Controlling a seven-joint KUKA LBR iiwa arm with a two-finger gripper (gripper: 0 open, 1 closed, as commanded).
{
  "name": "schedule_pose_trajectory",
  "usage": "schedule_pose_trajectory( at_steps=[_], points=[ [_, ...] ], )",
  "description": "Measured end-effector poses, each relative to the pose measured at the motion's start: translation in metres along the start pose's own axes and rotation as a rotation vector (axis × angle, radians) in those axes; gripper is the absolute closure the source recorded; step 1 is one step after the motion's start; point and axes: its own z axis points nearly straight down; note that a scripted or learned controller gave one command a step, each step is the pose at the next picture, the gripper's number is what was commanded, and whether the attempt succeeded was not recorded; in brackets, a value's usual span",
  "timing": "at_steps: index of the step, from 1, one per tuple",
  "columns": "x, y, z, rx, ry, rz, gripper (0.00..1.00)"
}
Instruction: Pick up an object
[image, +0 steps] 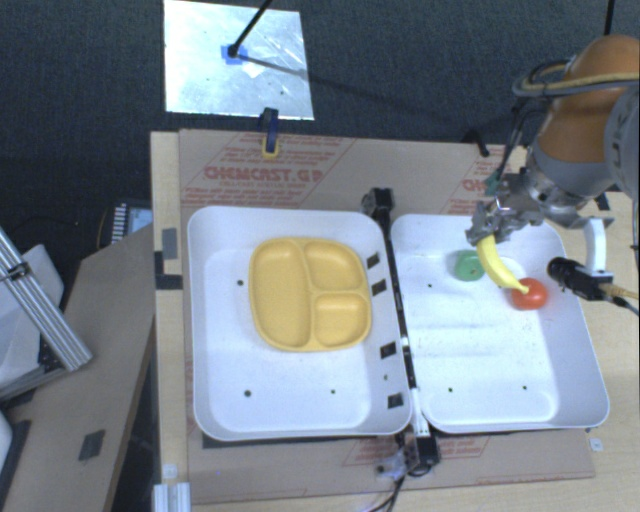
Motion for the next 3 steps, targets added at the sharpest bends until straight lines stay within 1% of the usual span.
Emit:
schedule_pose_trajectory(
  at_steps=[1,2,3],
  points=[
    [0.057,0.003,-0.008,0.0,0.001,-0.001,1.0],
    [0.102,0.012,0.001,0.0,0.0,0.0,1.0],
    [0.154,0.017,0.012,0.001,0.001,-0.001,1.0]
  ],
)
